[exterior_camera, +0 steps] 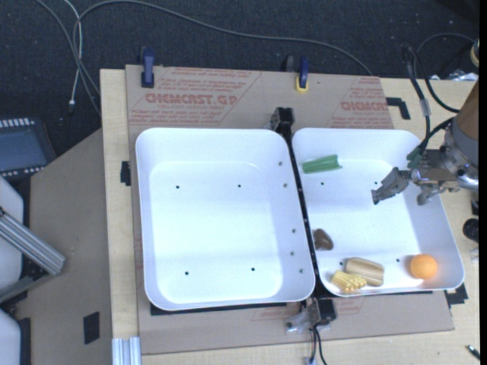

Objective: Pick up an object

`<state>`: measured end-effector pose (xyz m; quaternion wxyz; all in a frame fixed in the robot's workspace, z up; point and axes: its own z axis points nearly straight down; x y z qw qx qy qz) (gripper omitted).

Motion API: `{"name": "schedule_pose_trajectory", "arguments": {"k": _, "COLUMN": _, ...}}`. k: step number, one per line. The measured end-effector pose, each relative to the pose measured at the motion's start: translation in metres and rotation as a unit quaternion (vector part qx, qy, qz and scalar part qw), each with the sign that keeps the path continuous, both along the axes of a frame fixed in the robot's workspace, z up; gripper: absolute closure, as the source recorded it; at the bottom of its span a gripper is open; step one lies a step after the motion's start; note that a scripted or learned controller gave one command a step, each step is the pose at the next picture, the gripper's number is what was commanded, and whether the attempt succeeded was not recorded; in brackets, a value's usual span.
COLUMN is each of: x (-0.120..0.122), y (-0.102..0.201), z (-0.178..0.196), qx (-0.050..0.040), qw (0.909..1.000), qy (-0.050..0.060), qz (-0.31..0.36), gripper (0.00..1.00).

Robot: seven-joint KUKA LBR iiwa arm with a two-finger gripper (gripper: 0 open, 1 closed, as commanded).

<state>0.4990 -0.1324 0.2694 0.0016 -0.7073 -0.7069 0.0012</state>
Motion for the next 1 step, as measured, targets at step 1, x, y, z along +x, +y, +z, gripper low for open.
{"name": "schedule_pose_trajectory", "arguments": {"k": 1, "x": 0.0008, "y": 0.0001, "z": 0.0020, "qx": -0.0002, "qw": 1.0000, "qy": -0.002, "qz": 0.000, "gripper": 0.00}}
